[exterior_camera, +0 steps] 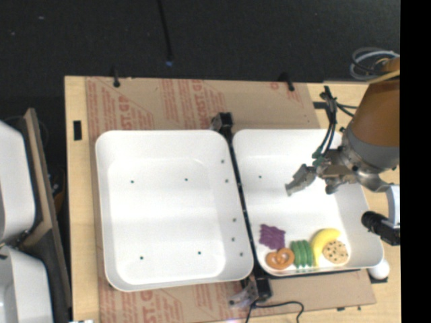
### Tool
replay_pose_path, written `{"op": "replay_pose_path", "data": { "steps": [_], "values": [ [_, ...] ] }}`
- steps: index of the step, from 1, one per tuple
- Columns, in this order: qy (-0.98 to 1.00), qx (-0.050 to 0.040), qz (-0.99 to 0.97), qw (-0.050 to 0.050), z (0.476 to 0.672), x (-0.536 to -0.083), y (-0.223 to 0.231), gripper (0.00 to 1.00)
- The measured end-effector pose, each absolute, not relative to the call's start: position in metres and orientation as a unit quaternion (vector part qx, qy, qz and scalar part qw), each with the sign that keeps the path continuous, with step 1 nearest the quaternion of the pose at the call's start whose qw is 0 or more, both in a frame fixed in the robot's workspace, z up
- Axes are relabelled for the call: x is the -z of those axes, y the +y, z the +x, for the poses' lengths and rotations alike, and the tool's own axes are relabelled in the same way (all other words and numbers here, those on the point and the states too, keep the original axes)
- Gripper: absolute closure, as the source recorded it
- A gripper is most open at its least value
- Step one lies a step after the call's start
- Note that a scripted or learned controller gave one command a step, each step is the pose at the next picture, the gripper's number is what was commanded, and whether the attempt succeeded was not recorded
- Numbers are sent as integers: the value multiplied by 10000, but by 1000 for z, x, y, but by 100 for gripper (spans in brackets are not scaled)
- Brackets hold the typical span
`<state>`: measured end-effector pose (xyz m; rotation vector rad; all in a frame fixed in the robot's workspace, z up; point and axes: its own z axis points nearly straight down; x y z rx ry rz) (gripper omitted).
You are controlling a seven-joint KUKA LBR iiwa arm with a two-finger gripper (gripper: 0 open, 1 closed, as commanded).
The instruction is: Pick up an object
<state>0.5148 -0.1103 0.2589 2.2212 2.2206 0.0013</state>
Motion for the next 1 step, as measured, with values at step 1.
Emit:
{"op": "replay_pose_path", "data": {
  "steps": [1],
  "values": [
    [7186,-29,6954,22,499,-325,-39,0]
  ]
}}
